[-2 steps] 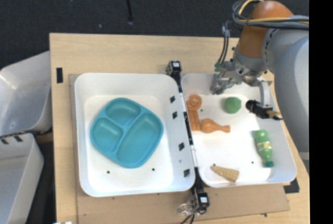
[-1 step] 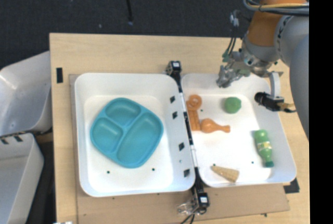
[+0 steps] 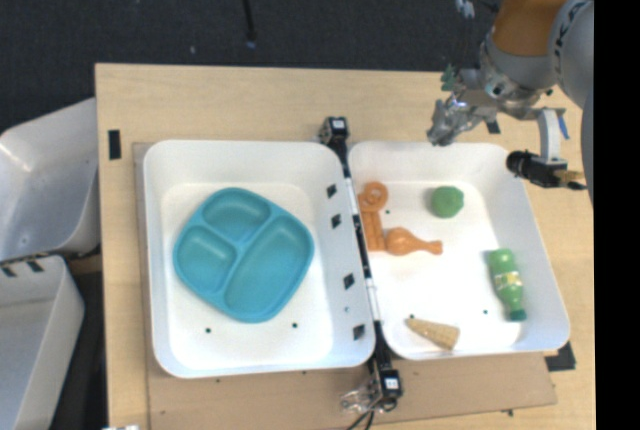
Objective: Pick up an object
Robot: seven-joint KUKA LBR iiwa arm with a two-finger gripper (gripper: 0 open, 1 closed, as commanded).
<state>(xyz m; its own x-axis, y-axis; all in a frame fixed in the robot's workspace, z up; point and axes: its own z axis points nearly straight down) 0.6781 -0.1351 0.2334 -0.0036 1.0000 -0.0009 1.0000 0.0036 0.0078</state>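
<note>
My gripper (image 3: 447,126) hangs above the back edge of the right bin (image 3: 530,218), with nothing seen between its fingers. In that bin lie a green ball (image 3: 447,201), an orange ring-shaped piece (image 3: 373,197), an orange pear-shaped piece (image 3: 407,242), a green bottle (image 3: 506,283) and a tan cone (image 3: 435,332). The green ball sits a little in front of the gripper, well below it.
The left bin (image 3: 160,218) holds a blue divided plate (image 3: 243,254). A black clip (image 3: 333,130) sits at the back where the two bins meet, and another fitting (image 3: 385,384) at the front. White containers (image 3: 40,188) stand off the bench's left side.
</note>
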